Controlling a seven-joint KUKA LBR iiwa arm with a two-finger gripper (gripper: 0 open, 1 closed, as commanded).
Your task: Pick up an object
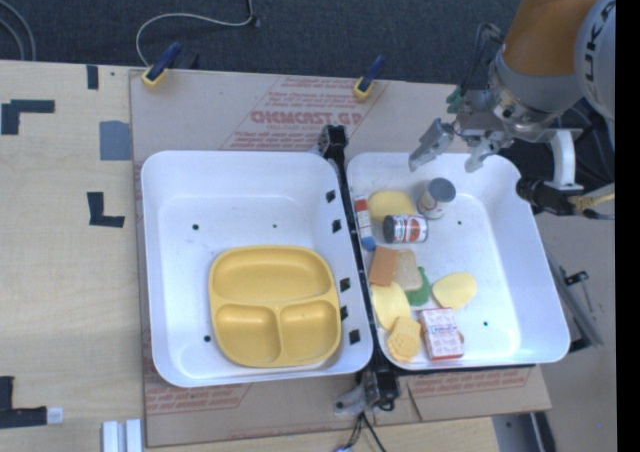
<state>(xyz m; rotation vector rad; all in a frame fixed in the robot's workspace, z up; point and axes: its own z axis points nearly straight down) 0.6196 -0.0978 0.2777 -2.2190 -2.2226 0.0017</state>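
Camera view: looking down on a gripper (458, 148) hanging above the far rim of the right bin (520, 270), fingers spread wide and holding nothing.

Seeing a heap of small things along that bin's left side. Noting a jar (436, 194) with a grey cap standing nearest the gripper, just beside a can (405, 230) lying on its side. Noting also a yellow fruit (390, 205) touching the can, a sponge (394, 268) nearer the middle, and a red box (441, 333) by the near wall. Seeing a yellow tray (275, 305) lying alone in the left bin (180, 190), well apart from the heap.

Judging the jar the likeliest pick: probably light and stiff, but smooth and round, so apt to slip or tip. Suggesting a hold across the body just under the cap, fingers coming straight down on either side. Judging the can stiff too, yet liable to roll, so gripping across its ends looks safer than across its curve. Judging the sponge soft and forgiving, but crowded by its neighbours, leaving little room for the fingers.
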